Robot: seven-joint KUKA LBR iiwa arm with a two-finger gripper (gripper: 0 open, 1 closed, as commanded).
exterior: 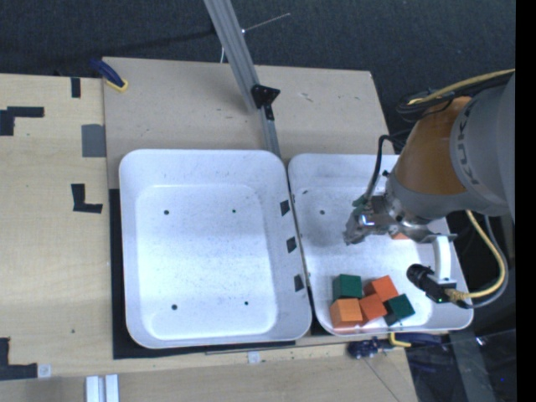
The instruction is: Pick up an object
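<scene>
On the desk point(193, 107) two white bins sit side by side, their inner rims touching. The left bin point(205, 241) offers wide bare floor. In the right bin point(327, 191) the far half of the floor is open, while green and orange blocks point(368, 300) huddle together at its near edge, toward the near right corner. The claw point(362, 226) hangs low over the middle of the right bin, apart from the blocks, nothing visibly in it; whether it stands open or closed cannot be told.
</scene>
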